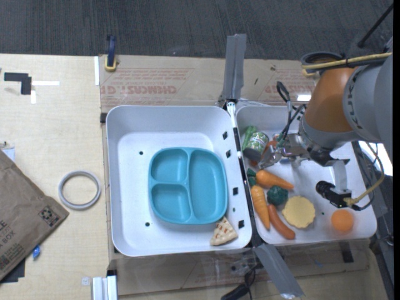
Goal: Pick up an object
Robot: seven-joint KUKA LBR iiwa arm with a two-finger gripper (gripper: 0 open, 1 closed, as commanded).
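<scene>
1. The arm is reached in from the right over the far part of the right bin; the left bin holds a teal divided plate and a pizza-slice toy at its near right corner.
2. The gripper is seen low at the right bin's left side, just beside a green can and just above a carrot. How far it is opened cannot be told, and nothing can be seen held in it.
3. Candidate objects are crowded along the left of the right bin: a second carrot, a red sausage-like piece, a dark green piece, a yellow round biscuit; an orange lies apart at the near right.
4. The step in hand is judged to be the descent onto one piece. A single item should be straddled across its narrow width, neighbours avoided, and closure made before lifting.
5. Faint reddish printing is seen on the cardboard beyond the bins, but it cannot be read with confidence; the can's label is too small.
</scene>
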